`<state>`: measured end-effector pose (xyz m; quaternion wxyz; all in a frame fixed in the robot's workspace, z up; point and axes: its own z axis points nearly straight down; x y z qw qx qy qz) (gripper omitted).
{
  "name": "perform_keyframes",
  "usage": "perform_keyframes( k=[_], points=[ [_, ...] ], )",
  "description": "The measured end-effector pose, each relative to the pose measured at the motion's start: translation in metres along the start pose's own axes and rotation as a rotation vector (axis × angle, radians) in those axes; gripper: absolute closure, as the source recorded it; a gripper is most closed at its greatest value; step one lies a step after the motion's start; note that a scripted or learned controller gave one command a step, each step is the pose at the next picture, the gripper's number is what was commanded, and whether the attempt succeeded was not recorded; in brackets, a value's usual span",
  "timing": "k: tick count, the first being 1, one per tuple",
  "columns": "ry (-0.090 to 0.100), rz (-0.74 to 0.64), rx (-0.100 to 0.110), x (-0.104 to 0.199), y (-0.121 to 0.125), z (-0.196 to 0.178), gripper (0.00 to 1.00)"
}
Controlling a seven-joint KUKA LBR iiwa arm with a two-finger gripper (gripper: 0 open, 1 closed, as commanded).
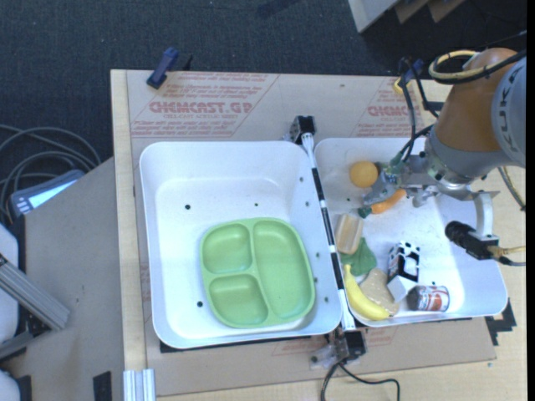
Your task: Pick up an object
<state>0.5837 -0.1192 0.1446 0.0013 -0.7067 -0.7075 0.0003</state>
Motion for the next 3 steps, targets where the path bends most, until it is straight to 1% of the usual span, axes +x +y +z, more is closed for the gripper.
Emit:
perform_keyframes(
  k=[1,2,3],
  points=[
    [-0.001,0.002,-0.002,0.009,-0.082,0.06,0.0],
    [-0.002,0.001,-0.005,0.002,-0.015,0.059,0.0],
    [-0.004,0.003,0.02,0.022,0.041,0.061,0.0]
  ],
)
